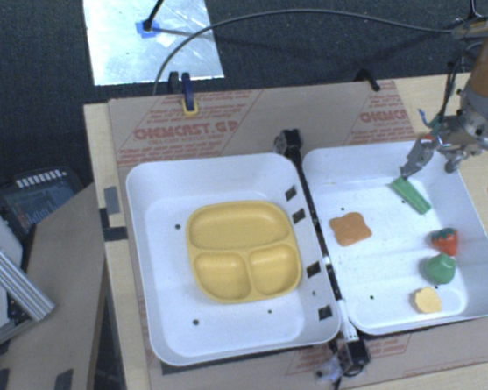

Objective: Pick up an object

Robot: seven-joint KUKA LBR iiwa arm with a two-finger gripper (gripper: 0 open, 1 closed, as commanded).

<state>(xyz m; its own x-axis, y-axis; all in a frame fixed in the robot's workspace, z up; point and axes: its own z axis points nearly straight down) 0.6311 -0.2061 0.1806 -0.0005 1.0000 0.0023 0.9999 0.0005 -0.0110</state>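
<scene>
I had the gripper [432, 155] open and empty, just above the green stick [411, 195] near the back of the right bin [482, 231]. Nothing was lifted yet; the descent, the grasp and the lift remained.

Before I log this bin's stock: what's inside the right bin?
The right bin holds a green stick, orange slice, red piece, green piece and yellow piece. The gripper hides its far corner.
</scene>
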